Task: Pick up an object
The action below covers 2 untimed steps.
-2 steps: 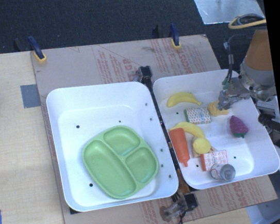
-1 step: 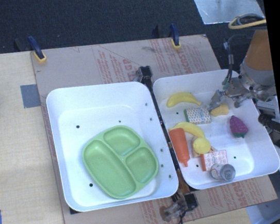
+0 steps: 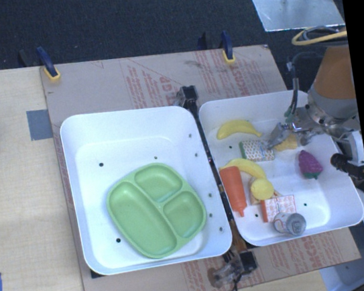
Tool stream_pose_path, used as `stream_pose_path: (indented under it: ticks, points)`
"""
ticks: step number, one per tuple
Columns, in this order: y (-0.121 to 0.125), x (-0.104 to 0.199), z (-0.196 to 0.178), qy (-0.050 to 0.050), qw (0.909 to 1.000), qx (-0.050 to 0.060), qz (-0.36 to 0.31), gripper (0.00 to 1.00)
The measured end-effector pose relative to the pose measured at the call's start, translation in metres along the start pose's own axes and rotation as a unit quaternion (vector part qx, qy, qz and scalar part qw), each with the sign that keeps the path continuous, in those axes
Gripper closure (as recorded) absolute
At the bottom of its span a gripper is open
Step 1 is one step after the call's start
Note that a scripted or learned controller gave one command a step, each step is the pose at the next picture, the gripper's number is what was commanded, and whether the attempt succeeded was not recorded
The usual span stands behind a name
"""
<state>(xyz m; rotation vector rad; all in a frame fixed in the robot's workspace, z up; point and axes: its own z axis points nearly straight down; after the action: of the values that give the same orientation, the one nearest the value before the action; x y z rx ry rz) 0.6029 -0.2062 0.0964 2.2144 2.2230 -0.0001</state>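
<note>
Two shallow white bins sit side by side on a cardboard sheet [image 3: 158,77] clamped to the worktop [image 3: 17,220].

Left bin [image 3: 79,140]: holds one green divided plate [image 3: 155,209], lying flat toward the near side.

Right bin [image 3: 344,209]: holds several items. A yellow banana [image 3: 236,128] lies near the far wall. A second banana [image 3: 246,167] lies toward the middle, with a small patterned packet [image 3: 257,150] between the two. An orange bottle [image 3: 233,188] lies along the left wall, just beside the second banana. A yellow lemon [image 3: 262,189] sits at the near end of that banana. A purple fruit [image 3: 309,164] lies toward the right side, apart from the rest. A metal can [image 3: 290,223] lies on its side at the near wall, touching a red-and-white carton [image 3: 271,207].

Arm: enters from the right over the right bin. The gripper [image 3: 283,134] is low at the far right part of the bin, just beside the patterned packet. Whether it is wide or narrow cannot be told; no item is seen in it.
</note>
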Motion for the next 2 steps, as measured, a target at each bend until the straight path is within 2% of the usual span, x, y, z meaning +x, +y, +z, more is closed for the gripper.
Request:
stream_pose_path:
  ticks: [1, 2]
  points:
    - [0.0003, -0.0007, -0.0105, 0.0, 1.0, 0.0, -0.001, 1.0]
    - [0.0002, -0.0006, -0.0104, 0.0, 1.0, 0.001, -0.001, 0.0]
